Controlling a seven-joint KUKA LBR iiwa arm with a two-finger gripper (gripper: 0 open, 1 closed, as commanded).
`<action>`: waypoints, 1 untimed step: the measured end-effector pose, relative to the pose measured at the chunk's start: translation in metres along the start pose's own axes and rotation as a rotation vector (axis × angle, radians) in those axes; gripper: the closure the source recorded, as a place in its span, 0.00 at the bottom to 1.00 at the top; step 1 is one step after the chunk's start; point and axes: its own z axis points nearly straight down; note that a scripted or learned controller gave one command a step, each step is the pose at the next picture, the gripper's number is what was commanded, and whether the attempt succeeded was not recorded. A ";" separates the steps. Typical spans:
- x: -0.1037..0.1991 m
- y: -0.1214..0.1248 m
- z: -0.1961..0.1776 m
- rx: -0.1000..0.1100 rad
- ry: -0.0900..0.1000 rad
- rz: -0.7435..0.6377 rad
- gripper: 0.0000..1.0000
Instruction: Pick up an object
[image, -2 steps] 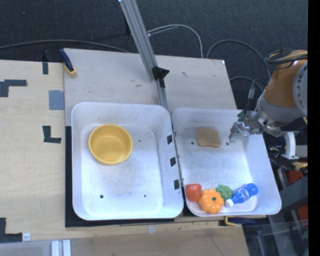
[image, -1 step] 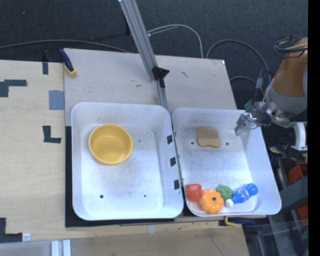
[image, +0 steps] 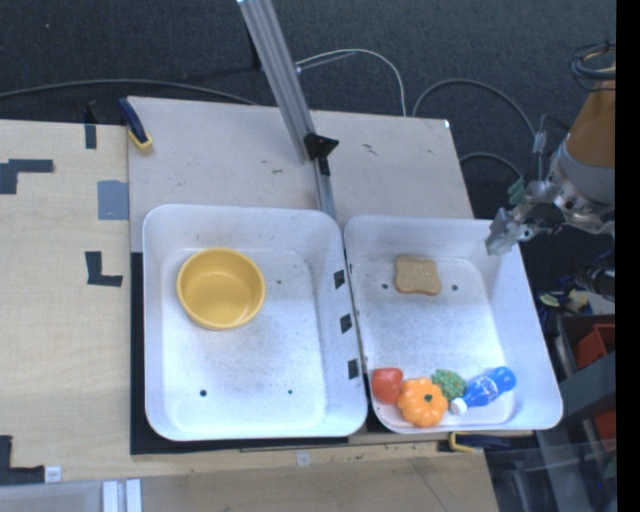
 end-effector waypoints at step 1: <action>0.052 0.003 -0.006 0.004 0.003 -0.005 1.00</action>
